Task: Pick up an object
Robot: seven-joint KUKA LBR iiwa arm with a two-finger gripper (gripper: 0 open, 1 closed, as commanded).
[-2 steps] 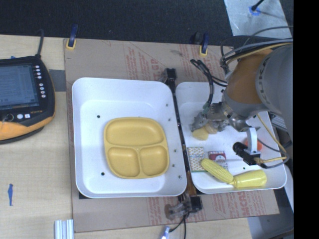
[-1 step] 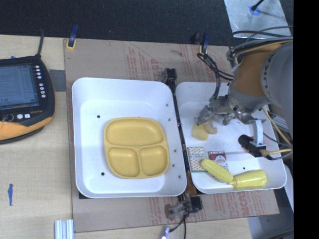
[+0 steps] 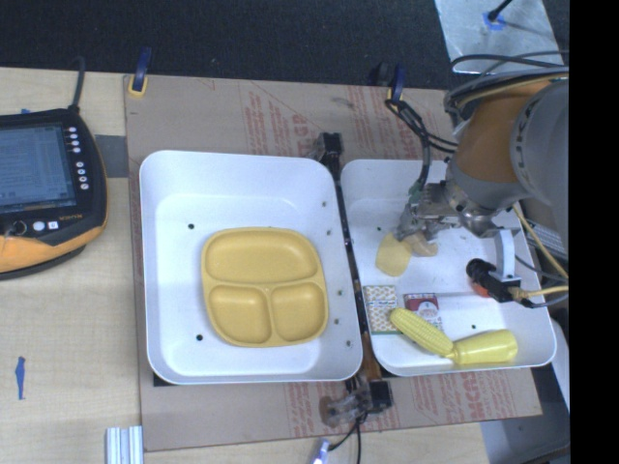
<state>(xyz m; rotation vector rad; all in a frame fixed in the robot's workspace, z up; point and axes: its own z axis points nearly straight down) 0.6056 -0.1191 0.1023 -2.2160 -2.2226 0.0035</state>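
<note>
Hanging low over the far half of the right bin (image 3: 372, 196), the end effector (image 3: 422, 226) sits toward the bin's left wall. I cannot tell whether it is apart or together, since the wrist and cables cover it. A pale yellow block (image 3: 391, 257) lies on the bin floor just beside it, on its near-left side. A small tan piece (image 3: 425, 249) lies right at its tip, perhaps touching it.

Along the bin's near edge lies a corn cob (image 3: 419, 331), slanted, with a yellow banana-shaped toy (image 3: 486, 347) touching its right end. A small red-and-white card (image 3: 421, 304) lies just behind the cob. A greenish flat packet (image 3: 378, 319) rests against the left wall, close to the near-left corner.

The left bin (image 3: 164, 259) holds a yellow three-compartment plate (image 3: 263, 285), lying flat at its middle. Both bins rest on a brown cardboard sheet (image 3: 242, 104) on the tabletop (image 3: 58, 346). A teach pendant (image 3: 44, 191) with a screen lies at the tabletop's left edge.
</note>
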